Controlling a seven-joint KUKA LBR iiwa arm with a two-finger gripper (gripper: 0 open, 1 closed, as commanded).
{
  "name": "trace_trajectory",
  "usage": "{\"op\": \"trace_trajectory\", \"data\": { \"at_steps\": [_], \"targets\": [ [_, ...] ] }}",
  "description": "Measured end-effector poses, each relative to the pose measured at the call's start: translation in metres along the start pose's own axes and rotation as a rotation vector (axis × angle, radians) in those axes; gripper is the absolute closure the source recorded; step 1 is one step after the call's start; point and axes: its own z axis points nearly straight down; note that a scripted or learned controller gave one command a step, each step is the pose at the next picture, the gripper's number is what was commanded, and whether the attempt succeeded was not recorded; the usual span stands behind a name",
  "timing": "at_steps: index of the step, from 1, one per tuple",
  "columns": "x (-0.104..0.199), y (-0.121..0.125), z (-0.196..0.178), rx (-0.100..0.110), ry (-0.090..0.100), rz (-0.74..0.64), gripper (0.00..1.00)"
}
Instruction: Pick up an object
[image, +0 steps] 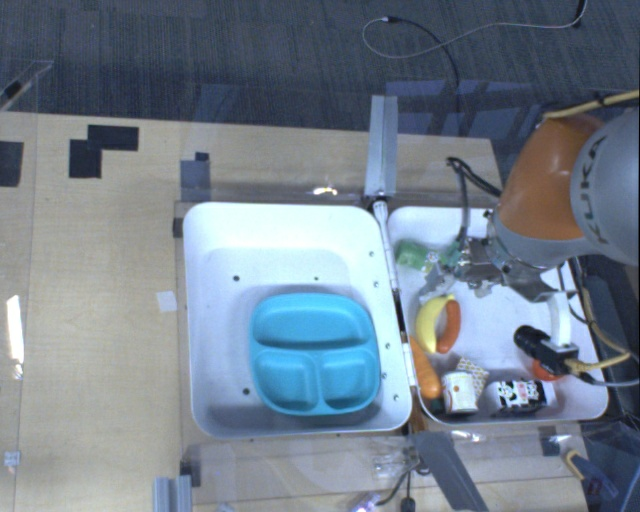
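Nearest the camera, along the near wall of the right-hand shallow white bin (497, 325), a small white cup with red markings (460, 392) lies just left of a short black-and-white patterned bottle (518, 395) lying on its side. To the left of the cup, a slim orange carrot (425, 372) runs along the bin's left wall. Just beyond it, towards the middle of the bin, a curved yellow banana (431, 322) rests against a reddish-orange sausage-shaped piece (453, 325) on its right. In the far left corner sits a soft green crumpled item (410, 255).

The grey arm with its orange band (555, 185) comes in from the right over the far half of this bin, bent downward at the wrist. Its gripper (468, 265) hangs low above the bin floor, just right of the green item and just beyond the banana's far tip. From this angle I cannot tell whether the gripper is spread or closed, and nothing can be seen held in it. All the loose things that could be picked up lie in this right bin, resting on its floor.

The left-hand shallow white bin (225, 300) holds a light blue plastic divided tray (315, 350), which lies flat towards the near right of that bin.
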Motion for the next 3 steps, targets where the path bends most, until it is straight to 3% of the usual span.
{"op": "trace_trajectory", "data": {
  "at_steps": [1,2,3],
  "targets": [
    [-0.046,0.007,0.090,0.003,0.000,-0.012,0.00],
    [-0.045,0.010,0.079,-0.003,-0.001,-0.013,1.00],
    [-0.036,0.001,-0.016,0.000,-0.001,0.005,1.00]
  ]
}}
